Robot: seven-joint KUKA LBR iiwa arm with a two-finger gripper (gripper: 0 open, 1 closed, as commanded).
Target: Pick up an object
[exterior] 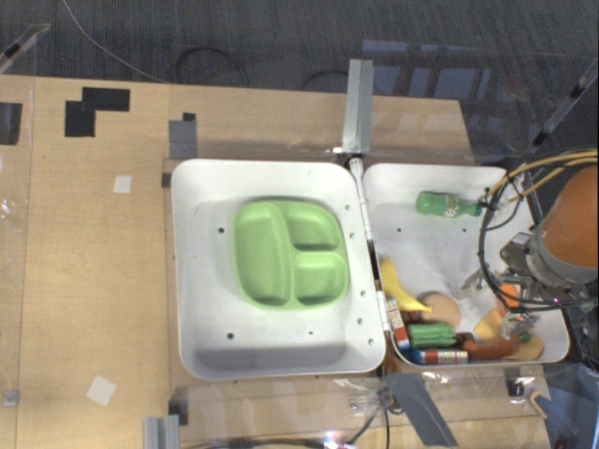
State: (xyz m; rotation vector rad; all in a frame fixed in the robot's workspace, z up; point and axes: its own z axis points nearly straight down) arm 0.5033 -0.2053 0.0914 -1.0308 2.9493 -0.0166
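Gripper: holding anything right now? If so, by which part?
Cannot tell. The gripper sits low over the right bin's clutter, its tip hidden by cables.

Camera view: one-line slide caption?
KUKA arm lowers its hand over cluttered right bin; green divided plate sits in left bin.

bench (84,279): matt wood | bins (201,344): smooth white plastic | tray (288,253): matt green plastic

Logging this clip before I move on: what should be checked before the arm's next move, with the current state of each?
1. Gripper over the right bin: ok.
2. Object between its fingers: cannot tell.
3. Targets nearby: ok; banana and green block lie in the near corner clutter.
4. Green bottle lies apart near the far wall: ok.
5. Green tray sits in the left bin: ok.
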